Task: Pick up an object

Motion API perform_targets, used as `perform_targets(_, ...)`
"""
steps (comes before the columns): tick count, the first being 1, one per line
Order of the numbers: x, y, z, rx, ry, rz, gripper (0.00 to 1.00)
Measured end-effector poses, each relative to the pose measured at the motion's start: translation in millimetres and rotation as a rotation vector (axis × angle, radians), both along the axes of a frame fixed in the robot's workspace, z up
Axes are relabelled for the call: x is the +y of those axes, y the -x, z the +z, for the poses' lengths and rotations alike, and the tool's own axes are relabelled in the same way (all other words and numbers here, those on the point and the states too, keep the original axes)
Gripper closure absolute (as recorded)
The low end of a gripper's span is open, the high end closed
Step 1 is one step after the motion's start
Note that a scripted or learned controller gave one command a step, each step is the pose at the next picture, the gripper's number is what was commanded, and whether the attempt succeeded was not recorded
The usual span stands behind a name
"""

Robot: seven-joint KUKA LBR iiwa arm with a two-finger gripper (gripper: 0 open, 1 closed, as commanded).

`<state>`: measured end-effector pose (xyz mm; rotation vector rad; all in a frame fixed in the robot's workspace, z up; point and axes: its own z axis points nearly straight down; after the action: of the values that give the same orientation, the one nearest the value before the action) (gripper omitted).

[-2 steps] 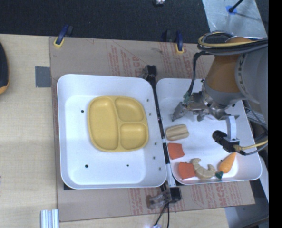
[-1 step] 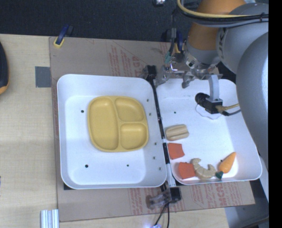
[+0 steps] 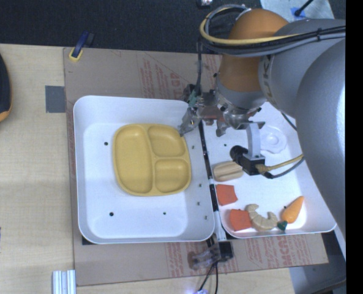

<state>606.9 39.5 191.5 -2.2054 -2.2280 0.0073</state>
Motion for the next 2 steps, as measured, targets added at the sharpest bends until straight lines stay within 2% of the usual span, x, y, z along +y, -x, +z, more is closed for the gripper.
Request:
perform_targets(1, -128, 38, 0, -0.001, 0.005, -0.019, 0.0)
perform_targets(2, -92, 58, 0, -0.001, 0.0, -0.004, 0.0)
